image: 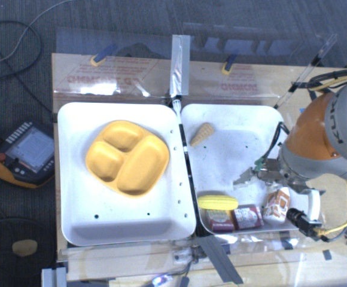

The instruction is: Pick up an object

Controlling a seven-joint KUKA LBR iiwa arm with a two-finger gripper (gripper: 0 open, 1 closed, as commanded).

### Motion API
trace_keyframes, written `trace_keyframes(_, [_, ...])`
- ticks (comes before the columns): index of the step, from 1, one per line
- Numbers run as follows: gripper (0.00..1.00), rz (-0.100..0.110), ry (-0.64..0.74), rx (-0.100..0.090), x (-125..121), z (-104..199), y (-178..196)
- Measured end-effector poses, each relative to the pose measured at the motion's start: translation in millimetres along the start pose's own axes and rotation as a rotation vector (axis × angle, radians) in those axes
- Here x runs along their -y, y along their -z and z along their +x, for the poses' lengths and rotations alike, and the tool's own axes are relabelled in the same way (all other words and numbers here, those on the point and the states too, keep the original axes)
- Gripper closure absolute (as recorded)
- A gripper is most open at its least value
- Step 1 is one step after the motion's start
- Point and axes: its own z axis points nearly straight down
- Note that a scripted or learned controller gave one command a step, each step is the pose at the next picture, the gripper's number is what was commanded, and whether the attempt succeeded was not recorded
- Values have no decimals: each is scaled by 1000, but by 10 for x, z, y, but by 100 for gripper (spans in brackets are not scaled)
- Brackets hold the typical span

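Two bins on bench; arm (323, 139) reaches into right bin (233, 115). Gripper (251, 173) hangs w/ fingers spread wide, nothing between them, near bin's front-right corner. Step: approach, pre-grasp. Nearest targets along front edge: corn cob (217, 203), dark packet (236, 217), carton (276, 204). Cone (201, 134) near back-left corner. Next: align over one item, descend, close.

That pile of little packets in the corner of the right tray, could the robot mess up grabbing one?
Possibly. The corn cob, the dark packets and the small carton lie packed against the right bin's near wall, so the gripper may nudge neighbours or catch two at once. The wall also leaves little room beside them. The cone lies alone and looks easier.
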Motion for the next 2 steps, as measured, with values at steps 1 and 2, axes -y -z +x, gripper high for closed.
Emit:
trace_keyframes(1, [0, -16, 32, -9, 15, -420, -218])
trace_keyframes(2, [0, -21, 9, 2, 87, 198, -236])
